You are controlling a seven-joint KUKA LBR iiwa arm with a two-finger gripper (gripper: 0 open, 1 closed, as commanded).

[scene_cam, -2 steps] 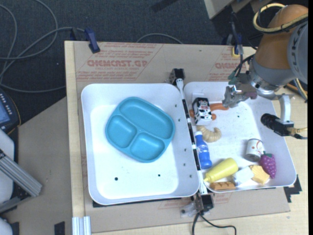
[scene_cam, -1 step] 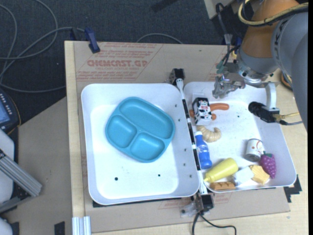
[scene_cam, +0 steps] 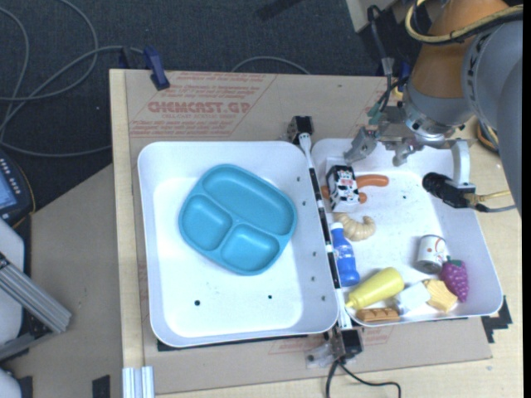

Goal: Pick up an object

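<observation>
Gripper [scene_cam: 383, 143] over right bin's [scene_cam: 477, 247] far edge, fingers spread wide, apparently nothing between them. Cow toy [scene_cam: 343, 186] and sausage [scene_cam: 371, 182] just below. Blue divided plate [scene_cam: 237, 218] centred in left bin [scene_cam: 158, 222].

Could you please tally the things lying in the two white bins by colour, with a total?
Blue: 2, divided plate and bottle
Yellow or tan: 4, bottle, croissant, cheese wedge, bread
Purple: 1, grapes
Orange-red: 1, sausage
Black and white: 1, cow
Silver: 1, can
Total: 10
</observation>
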